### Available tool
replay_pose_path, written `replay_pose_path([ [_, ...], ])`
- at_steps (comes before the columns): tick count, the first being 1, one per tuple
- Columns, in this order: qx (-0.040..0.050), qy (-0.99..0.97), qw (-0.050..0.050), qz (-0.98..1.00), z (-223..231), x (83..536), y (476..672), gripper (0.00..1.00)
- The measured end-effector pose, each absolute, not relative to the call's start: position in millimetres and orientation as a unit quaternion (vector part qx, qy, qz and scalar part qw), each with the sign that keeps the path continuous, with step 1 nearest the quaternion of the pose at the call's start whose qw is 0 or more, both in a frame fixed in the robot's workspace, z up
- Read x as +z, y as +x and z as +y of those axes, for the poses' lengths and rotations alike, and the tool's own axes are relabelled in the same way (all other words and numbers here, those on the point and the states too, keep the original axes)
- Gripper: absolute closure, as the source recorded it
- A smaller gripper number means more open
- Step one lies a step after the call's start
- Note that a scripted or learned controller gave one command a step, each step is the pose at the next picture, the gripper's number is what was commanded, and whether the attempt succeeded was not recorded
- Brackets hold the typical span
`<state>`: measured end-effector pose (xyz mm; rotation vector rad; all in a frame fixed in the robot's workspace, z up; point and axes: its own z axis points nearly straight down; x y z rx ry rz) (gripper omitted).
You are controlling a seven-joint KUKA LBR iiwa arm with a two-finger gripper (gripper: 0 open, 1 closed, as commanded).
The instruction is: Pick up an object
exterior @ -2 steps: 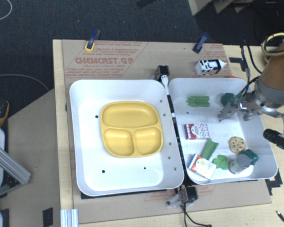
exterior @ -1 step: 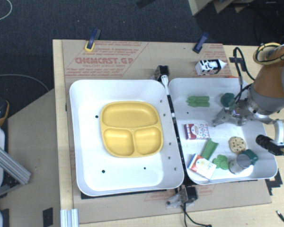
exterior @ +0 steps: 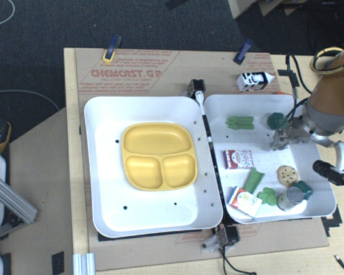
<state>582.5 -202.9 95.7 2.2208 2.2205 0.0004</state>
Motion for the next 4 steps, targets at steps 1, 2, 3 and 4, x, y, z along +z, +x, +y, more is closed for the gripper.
replay_pose_path([
  [1, 0.0016, 0.706, 0.004, 0.708, -193.7, 150.8, 588.7, 1.00],
  [2, 0.0015, 0.707, 0.004, 0.707, -197.6, 209.3, 581.3, 1.00],
  [3, 0.0013, 0.707, 0.003, 0.707, -197.8, 226.6, 582.5, 1.00],
  [4, 0.0003, 0.705, -0.002, 0.709, -150.4, 233.3, 563.0, 1.00],
])
